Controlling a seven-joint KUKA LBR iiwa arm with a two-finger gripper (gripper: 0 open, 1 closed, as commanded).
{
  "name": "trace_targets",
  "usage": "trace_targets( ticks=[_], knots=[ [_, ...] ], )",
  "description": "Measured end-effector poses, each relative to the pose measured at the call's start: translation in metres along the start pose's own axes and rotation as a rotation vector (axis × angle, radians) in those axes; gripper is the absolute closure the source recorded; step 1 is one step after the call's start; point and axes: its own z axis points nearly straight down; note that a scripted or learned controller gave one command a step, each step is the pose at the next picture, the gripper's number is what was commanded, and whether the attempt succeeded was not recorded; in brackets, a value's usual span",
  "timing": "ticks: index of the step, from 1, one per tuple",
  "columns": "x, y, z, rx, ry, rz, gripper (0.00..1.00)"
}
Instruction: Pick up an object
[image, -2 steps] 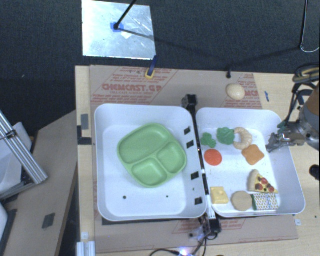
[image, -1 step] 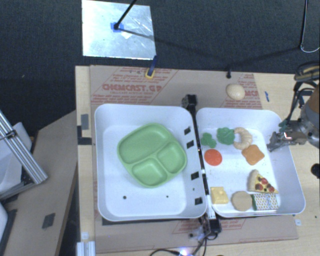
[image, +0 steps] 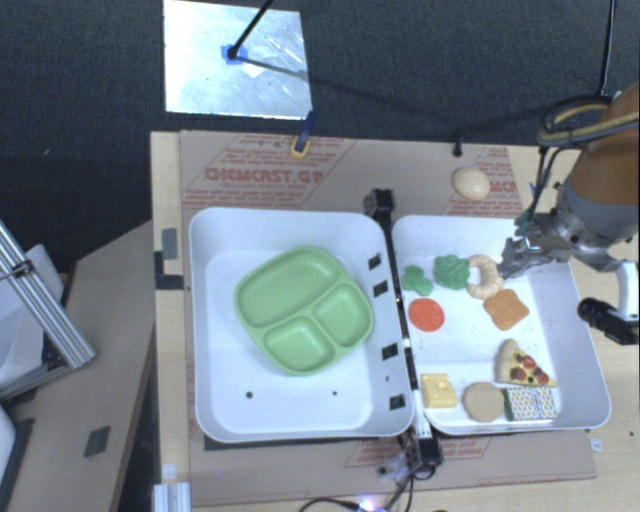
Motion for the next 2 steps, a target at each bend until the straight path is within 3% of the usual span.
trace_targets(
  ticks=[2],
  knots=[
    [0.082,0.059,0.007,0.001,0.001,0.000,1.00]
  ],
)
